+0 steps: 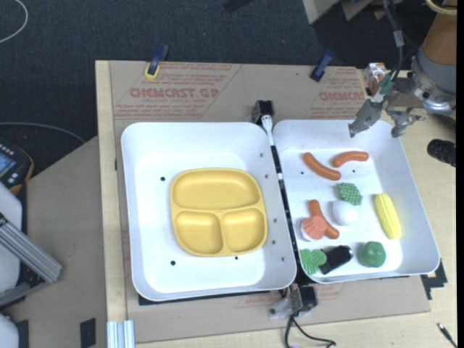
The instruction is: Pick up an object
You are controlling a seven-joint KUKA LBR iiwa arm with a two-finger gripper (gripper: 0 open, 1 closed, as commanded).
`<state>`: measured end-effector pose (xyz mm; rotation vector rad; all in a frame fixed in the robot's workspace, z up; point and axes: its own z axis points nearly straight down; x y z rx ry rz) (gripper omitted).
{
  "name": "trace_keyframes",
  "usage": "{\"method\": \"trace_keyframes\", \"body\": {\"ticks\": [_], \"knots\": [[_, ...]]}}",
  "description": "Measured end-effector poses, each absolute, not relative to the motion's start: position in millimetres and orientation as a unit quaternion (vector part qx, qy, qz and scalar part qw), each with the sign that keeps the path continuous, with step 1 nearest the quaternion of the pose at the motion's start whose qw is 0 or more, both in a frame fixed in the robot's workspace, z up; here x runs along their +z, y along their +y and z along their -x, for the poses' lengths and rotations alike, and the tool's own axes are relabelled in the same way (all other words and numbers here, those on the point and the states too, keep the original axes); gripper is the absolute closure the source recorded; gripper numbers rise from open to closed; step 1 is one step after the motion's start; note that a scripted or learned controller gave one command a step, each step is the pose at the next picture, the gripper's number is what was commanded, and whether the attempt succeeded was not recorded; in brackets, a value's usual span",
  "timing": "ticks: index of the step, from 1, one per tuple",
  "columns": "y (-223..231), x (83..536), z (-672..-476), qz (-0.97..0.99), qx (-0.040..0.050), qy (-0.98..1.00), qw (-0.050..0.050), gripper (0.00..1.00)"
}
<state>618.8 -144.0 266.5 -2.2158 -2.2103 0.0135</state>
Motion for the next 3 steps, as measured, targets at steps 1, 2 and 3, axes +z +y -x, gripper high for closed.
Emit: {"method": "trace_keyframes", "body": {"ticks": [1,2,3], "knots": [[-143.6,274.5,-620.8,0.707,0.0003,-0.707,0.000,0.00],[-135.7,218.6,-626.8,0.707,0.0017,-0.708,0.002,0.00],[-131.4,174.8,-628.8,0.707,0.0017,-0.708,0.003,0.00]]}}
